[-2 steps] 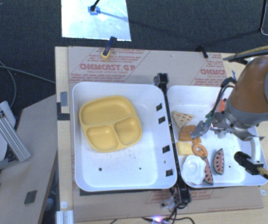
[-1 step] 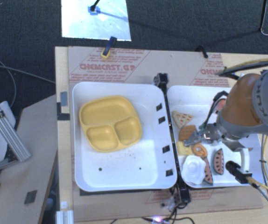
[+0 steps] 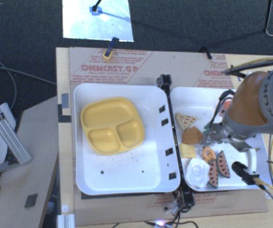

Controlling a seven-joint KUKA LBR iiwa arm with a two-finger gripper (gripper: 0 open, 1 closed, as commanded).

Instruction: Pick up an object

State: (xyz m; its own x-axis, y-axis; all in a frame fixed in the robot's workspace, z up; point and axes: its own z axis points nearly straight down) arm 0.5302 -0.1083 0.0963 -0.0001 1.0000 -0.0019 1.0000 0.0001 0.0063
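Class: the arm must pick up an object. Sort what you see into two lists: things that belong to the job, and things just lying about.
Belonging to the job:
gripper
right bin
toy foods in it: waffle wedge, cookie, melon slices, fried egg

Just lying about:
yellow tray
left bin
clamp

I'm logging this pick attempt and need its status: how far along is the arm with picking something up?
Done: the arm has reached over the right bin, and its gripper sits low among the toy food beside the brown piece. In hand: nothing that I can see between its fingers. Left: the grasp and lift; the watermelon slices and the yellow tray lie untouched.
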